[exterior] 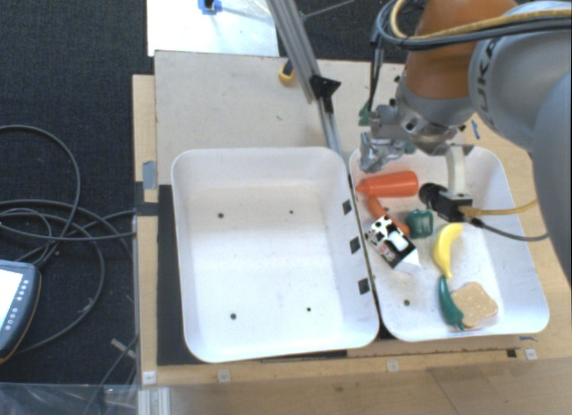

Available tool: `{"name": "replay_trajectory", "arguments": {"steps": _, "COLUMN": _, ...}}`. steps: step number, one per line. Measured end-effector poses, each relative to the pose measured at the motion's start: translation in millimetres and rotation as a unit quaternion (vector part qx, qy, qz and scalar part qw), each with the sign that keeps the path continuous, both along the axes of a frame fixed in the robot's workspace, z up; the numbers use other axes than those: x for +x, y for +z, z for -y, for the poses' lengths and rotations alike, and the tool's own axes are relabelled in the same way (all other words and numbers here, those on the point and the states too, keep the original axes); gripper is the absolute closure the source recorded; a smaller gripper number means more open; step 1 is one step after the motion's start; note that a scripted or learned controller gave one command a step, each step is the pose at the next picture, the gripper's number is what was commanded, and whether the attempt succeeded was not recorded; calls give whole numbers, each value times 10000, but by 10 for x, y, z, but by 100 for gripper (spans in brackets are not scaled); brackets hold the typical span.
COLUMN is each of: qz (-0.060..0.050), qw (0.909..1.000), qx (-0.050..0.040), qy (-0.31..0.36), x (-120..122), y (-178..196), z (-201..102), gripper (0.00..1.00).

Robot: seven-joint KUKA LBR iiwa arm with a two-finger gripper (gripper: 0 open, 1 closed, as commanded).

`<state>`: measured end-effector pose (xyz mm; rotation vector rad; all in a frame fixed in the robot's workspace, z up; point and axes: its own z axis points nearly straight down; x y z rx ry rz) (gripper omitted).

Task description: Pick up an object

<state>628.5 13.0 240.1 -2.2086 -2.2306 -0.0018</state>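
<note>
My gripper (375,151) hangs over the far left corner of the right bin (518,225), just above and behind an orange carrot-shaped piece (388,184). Nothing shows between it and the carrot that I can call a hold. Nearer the front lie a black-and-white patterned box (391,240), a small teal block (420,223), a yellow banana (447,246), a green stalk-shaped piece (446,302) and a slice of bread (475,304).
The left bin (192,225) stands beside the right one, their rims meeting under the gripper. A slanted grey pole (295,33) runs down to the bins' shared far corner. Cables and a handheld pendant (13,301) lie on the floor at left.
</note>
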Motion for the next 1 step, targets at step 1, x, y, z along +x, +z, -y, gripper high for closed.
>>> {"name": "replay_trajectory", "arguments": {"steps": 1, "qz": 2, "qw": 10000, "qx": 0, "qy": 0, "x": -69, "y": 26, "z": -449, "gripper": 100}}
